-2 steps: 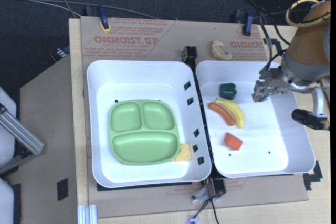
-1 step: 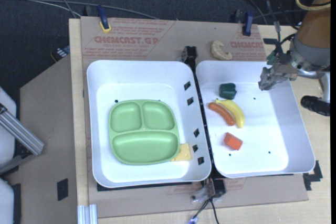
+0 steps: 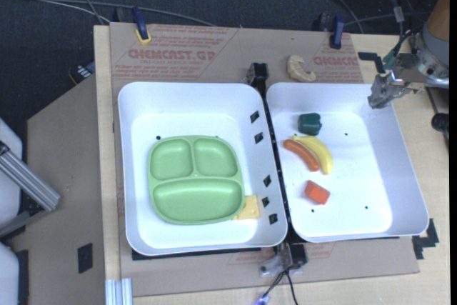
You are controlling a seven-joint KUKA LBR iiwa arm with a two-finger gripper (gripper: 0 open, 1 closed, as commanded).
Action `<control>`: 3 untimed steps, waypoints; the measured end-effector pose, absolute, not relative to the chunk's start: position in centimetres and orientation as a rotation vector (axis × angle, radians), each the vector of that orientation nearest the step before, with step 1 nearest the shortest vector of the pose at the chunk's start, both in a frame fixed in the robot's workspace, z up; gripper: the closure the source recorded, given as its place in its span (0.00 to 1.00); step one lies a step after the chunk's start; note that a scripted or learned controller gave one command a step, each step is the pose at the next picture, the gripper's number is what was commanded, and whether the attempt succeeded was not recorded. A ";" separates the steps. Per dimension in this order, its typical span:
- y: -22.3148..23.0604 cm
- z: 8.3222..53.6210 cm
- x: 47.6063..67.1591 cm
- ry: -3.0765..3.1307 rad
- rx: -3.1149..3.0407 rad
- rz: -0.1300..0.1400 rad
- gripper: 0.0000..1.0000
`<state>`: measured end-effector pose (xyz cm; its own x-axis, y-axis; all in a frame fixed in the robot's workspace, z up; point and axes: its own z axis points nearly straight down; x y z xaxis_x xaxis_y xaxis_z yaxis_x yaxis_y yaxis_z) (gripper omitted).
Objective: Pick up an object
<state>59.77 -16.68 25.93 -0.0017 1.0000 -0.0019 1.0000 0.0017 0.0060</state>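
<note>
White bins sit side by side on the desk (image 3: 107,153). Left bin (image 3: 136,111): green divided plate (image 3: 194,179) with a yellow wedge (image 3: 250,208) touching its lower right edge. Right bin (image 3: 385,175): dark green pepper (image 3: 309,123), red sausage (image 3: 301,154) touching a banana (image 3: 317,152), and an orange block (image 3: 317,192). Gripper (image 3: 380,95) hangs over the right bin's upper right rim, grasping nothing visible; its state cannot be determined.

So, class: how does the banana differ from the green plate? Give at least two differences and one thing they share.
The banana is yellow, and the plate is pale green. The banana is small, narrow and curved, while the plate is far larger, broad and split into three compartments. The banana lies in the right bin, and the plate lies in the left bin. Both rest flat, away from the gripper.
</note>
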 end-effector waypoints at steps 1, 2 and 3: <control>-16.7 29.2 59.9 2.220 2.216 0.005 1.00; -10.3 28.1 60.0 2.232 2.216 0.001 1.00; -4.2 27.0 60.7 2.231 2.218 -0.001 1.00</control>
